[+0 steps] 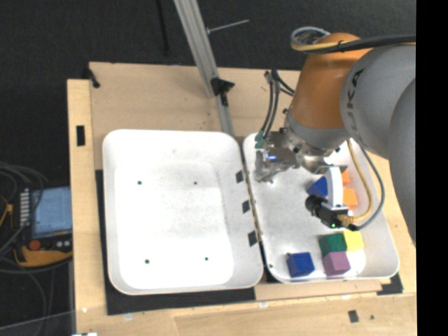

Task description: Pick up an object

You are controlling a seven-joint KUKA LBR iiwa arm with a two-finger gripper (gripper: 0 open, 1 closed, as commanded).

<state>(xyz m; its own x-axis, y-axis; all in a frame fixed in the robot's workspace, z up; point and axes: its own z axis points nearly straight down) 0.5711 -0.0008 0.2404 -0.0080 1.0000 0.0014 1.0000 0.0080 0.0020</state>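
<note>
In the camera view, the gripper (268,165) hangs low over the right bin (280,208), near the bin's far left corner, close to the wall it shares with the left bin (171,208). I cannot tell if the jaws are open or closed, because the wrist covers them, and I see no object between them.

The objects lie elsewhere in the right bin. A blue cube (300,264), a purple cube (337,262), a green cube (333,243) and a yellow cube (353,240) sit near the near edge. Another blue block (318,186) and an orange block (348,197) are close to the arm, partly hidden.

To do this step well, I think the arm should aim at the blue cube by the near edge, because it stands apart from the others, and descend with the jaws centred over it
</note>
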